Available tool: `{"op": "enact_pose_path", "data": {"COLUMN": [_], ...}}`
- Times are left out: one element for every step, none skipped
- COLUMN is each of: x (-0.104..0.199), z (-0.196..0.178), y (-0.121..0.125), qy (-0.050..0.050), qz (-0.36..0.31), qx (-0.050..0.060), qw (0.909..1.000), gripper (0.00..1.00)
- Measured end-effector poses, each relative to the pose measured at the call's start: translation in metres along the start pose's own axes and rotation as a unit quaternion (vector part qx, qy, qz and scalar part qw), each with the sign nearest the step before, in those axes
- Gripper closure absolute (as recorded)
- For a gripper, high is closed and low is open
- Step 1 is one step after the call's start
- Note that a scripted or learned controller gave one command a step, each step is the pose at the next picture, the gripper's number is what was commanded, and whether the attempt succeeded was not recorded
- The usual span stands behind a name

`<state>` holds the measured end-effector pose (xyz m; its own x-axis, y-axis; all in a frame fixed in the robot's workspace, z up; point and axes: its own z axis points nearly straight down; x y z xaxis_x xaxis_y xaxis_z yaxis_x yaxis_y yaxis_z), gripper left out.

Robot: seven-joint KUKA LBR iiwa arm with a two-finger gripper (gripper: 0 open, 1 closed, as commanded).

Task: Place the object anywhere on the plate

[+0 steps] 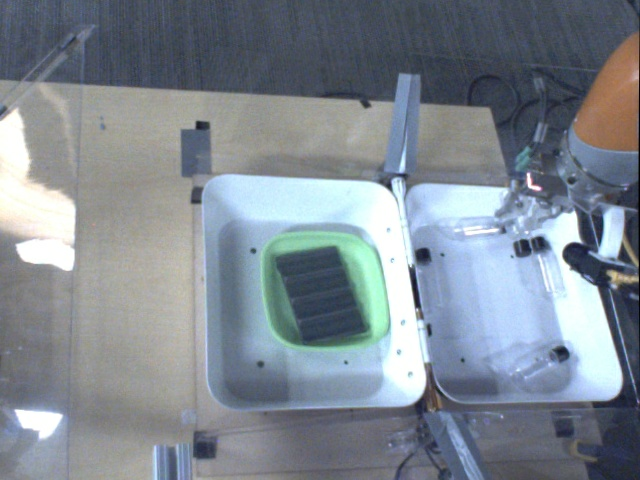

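Two white bins on a wooden surface, arm at 3 o'clock.
A dark ridged block lies on the green plate in the left bin. The gripper hovers over the right bin; its state cannot be told. Clear vials lie nearby at 5 o'clock.

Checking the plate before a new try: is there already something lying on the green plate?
Yes, a dark ribbed block lies on the green plate in the left bin.
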<state>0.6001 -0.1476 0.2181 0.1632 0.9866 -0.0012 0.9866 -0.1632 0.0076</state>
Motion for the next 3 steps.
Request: {"op": "enact_pose_path", "data": {"x": [0.062,0.122,0.121], "z": [0.040,0.032,0.032], "y": [-0.039,-0.085,-0.085], "qy": [0.001,0.002,0.002], "qz": [-0.041,-0.182,-0.181], "qx": [0.002,0.001,0.001], "qw": [0.9992,0.9834,0.9834], "gripper": [1.00,1.00,0.00]}}
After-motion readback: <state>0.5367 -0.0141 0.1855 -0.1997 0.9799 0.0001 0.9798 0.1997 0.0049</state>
